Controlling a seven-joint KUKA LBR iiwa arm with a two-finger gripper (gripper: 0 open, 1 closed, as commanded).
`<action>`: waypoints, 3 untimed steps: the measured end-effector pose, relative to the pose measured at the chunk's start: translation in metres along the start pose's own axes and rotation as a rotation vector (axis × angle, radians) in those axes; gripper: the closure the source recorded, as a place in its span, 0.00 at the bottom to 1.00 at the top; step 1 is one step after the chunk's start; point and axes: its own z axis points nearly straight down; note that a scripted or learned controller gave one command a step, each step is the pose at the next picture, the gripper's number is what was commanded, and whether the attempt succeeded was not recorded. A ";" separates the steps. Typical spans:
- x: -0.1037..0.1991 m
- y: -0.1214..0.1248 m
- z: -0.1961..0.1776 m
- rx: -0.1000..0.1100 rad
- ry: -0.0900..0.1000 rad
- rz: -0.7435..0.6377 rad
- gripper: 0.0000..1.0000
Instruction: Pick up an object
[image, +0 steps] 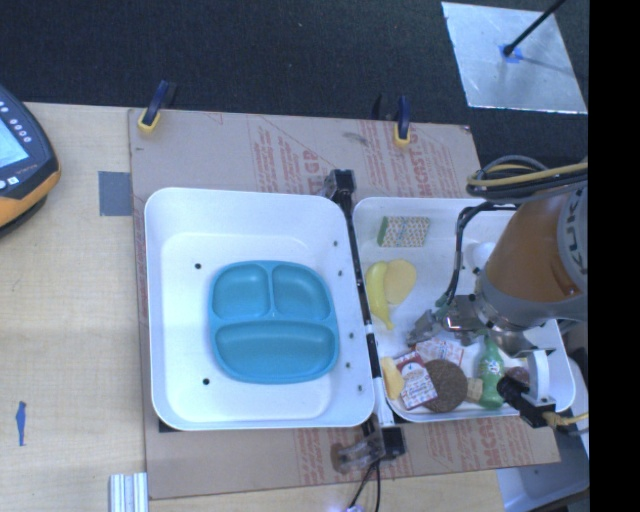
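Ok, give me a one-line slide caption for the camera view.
KUKA arm's gripper low in the cluttered right bin; blue divided plate alone in the left bin.

The arm (530, 265) is grey with a broad orange band; black and yellow cables (510, 178) loop beside it, and dark lettering marks its side.

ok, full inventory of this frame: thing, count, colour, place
bins: 2, white, side by side on the cardboard sheet
divided plate: 1, blue, centre of left bin
yellow pieces: 2, yellow, left side of right bin
patterned packet: 1, green-white, top of right bin
round brown item: 1, brown, bottom of right bin
green item: 1, green, bottom of right bin
clamps: 2, blue-yellow, cardboard's top edge
handheld pendant: 1, orange-grey, far left
arm: 1, grey-orange, over right bin
tool: 1, dark, low over right bin's clutter
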 end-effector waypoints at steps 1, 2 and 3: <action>0.017 0.092 -0.009 -0.020 0.000 -0.010 0.00; -0.096 0.006 -0.046 -0.010 -0.005 0.007 0.00; -0.082 0.008 -0.004 -0.008 0.003 -0.006 0.00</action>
